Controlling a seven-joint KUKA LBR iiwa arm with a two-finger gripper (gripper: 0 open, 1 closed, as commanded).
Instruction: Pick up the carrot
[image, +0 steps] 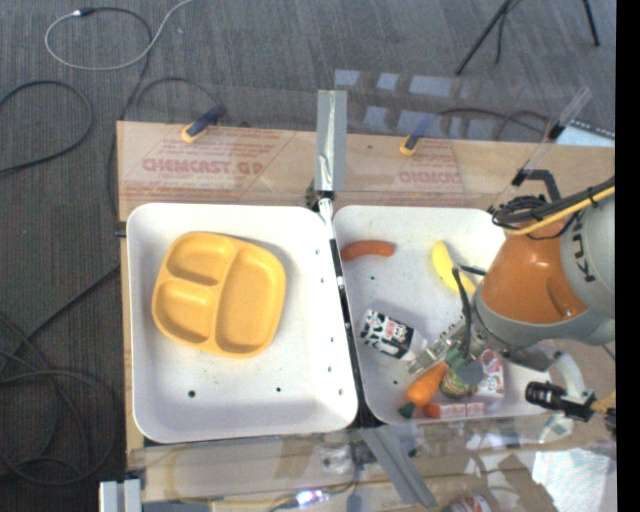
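The carrot (427, 385) is orange with a green stub at its lower left end. It lies slanted near the front wall of the right bin (380, 405). My gripper (447, 350) hangs low over the bin, just above and to the right of the carrot's thick end, close to it or touching it. The carrot rests on the bin floor. The grey arm with its orange band (530, 285) reaches in from the right and hides the bin floor behind the gripper.
Crowded around the carrot are a small can (463, 381), a red and white carton (490, 372) and a black and white milk carton (386, 333). A sausage (368, 249) and a banana (444, 262) lie farther back. The left bin (300, 400) holds a yellow divided plate (219, 292).
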